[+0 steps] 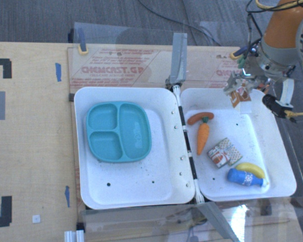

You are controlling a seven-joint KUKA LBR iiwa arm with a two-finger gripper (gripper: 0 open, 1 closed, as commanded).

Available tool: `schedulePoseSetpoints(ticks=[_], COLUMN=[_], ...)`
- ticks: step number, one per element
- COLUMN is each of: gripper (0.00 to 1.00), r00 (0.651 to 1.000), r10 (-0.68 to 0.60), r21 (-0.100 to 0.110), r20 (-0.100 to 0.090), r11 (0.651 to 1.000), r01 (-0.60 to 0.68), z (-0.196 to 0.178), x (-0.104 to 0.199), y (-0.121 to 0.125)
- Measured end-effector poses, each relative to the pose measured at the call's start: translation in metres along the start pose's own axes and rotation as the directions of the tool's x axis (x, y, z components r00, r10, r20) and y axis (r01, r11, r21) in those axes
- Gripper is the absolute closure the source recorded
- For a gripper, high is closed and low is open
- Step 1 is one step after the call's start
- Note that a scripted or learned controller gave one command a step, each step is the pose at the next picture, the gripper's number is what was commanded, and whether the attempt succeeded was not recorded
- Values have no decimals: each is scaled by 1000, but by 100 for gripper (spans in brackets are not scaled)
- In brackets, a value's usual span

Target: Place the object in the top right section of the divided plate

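Note:
The teal divided plate lies in the left bin; its sections hold nothing. My gripper hangs over the far edge of the right bin, well to the right of the plate. A small brown and white packet sits between its fingers, lifted off the bin floor.
In the right bin lie a red sausage, an orange carrot, a red and white box, a yellow banana and a blue bottle. A grey divider post stands behind the bins.

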State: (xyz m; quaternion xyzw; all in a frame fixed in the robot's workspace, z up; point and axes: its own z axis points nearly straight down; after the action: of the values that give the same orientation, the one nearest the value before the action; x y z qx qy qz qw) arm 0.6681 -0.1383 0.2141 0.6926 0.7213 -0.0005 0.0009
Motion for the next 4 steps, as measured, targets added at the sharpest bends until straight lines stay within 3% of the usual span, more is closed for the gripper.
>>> schedulePoseSetpoints(ticks=[1, 2, 3, 4], gripper=[100, 100, 100, 100], r00=[989, 994, 1000, 998], r10=[148, 108, -9, 65], r21=[3, 4, 0, 0], r20=[-2, -2, -2, -2], r11=[989, 994, 1000, 998], r01=[-148, -108, 9, -65], z=[30, 29, 19, -15], x=[96, 172, 251, 357], y=[2, -34, -14, -13])
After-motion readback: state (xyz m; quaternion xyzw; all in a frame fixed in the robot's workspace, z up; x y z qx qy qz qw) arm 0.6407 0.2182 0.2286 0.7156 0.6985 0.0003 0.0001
